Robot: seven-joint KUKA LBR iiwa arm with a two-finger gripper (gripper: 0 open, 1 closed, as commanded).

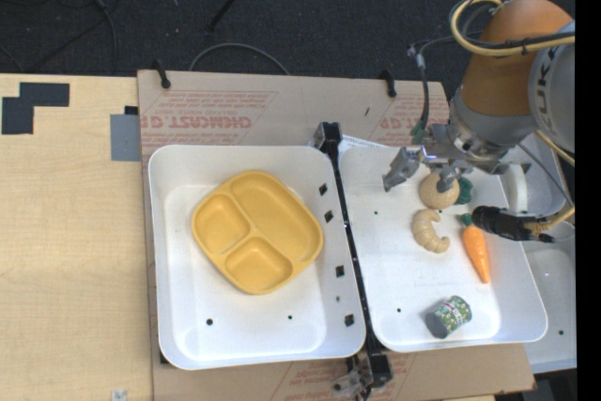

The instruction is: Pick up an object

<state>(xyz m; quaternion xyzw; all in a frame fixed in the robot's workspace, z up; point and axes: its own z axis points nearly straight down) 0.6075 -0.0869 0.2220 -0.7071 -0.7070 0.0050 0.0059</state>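
Observation:
My gripper (424,174) hangs over the back of the right bin (394,315), open, with nothing between its fingers. One grey finger (402,168) points left; the other is just above a round beige ball (438,192) that has a small green piece (464,193) at its right side. A pale croissant (431,230) lies just in front of the ball. An orange carrot (477,253) lies to the croissant's right. A small grey and green can (450,316) lies on its side near the bin's front.
The left bin (178,315) holds a yellow divided plate (255,230). A black divider (344,239) runs between the two bins. Bare white floor lies in the left half of the right bin.

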